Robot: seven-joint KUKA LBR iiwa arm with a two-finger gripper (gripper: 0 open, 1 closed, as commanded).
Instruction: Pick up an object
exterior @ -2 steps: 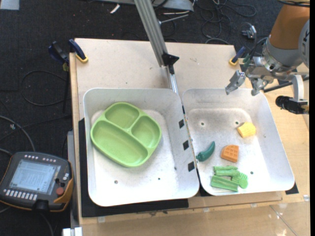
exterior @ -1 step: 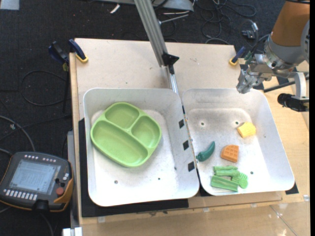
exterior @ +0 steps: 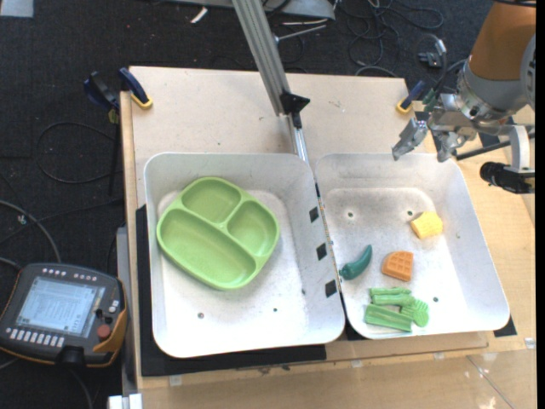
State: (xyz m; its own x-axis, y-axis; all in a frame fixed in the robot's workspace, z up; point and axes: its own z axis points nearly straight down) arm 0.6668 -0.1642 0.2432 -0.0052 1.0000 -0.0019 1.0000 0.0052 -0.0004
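we see the gripper (exterior: 423,141) hovering with fingers spread and nothing between them over the right bin (exterior: 477,228) far rim, well apart from the yellow block (exterior: 427,225); we judge a descent here risks striking the rim.

Glossy green plastic tray (exterior: 218,232); scuffed matt white bins (exterior: 464,196); pale wooden bench (exterior: 213,113); dark carpet (exterior: 51,58)
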